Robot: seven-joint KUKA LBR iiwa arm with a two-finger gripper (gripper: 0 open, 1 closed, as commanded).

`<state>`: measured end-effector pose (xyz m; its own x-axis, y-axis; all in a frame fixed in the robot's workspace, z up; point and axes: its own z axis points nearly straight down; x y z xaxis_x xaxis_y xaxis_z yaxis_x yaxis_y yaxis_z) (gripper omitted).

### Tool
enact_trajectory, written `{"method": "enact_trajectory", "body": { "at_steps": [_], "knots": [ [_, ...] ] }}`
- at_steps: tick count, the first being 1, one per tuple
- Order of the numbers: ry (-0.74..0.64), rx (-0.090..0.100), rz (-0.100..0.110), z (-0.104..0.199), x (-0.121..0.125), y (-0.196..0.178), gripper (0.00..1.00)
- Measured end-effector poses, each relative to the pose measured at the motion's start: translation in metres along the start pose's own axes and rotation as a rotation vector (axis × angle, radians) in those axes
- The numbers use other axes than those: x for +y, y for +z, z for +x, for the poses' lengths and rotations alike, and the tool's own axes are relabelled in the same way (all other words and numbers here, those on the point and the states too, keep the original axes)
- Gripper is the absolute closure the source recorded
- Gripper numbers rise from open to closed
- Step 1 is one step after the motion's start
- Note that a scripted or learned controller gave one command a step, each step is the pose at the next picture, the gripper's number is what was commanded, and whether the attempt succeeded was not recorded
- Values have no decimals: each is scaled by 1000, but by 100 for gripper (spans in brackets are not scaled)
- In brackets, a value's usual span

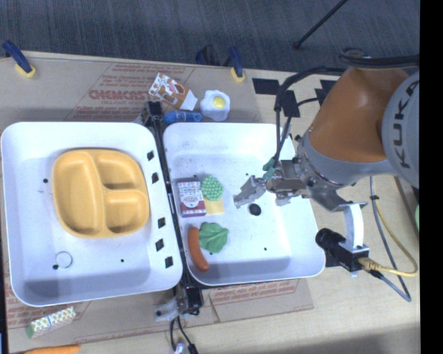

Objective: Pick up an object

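Small toy foods (201,198) clustered in right bin (229,135).

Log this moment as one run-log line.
gripper: over right bin, nothing held | hot dog, leafy toy: lying in bin

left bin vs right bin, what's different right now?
Contents: the left bin holds one yellow divided tray; the right bin holds several small items, among them a red box, a green leafy piece and a sausage.
Arm: the tool is over the right bin, not the left bin.
Layout: the left bin's tray sits centrally; the right bin's items cluster along its left side.
Shared: both are shallow, white and rounded at the corners.
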<state>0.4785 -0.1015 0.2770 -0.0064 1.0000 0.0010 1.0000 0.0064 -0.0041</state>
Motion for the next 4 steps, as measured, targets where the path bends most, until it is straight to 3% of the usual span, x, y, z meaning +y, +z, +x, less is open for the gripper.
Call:
{"method": "enact_trajectory", "body": {
  "at_steps": [1,2,3,4],
  "knots": [
    [-90,0,2,11,15,97,0],
    [-206,0,0,2,-2,186,0],
    [-389,-2,-3,0,16,185,0],
    [-393,-1,-3,0,17,174,100]
  ]
}}
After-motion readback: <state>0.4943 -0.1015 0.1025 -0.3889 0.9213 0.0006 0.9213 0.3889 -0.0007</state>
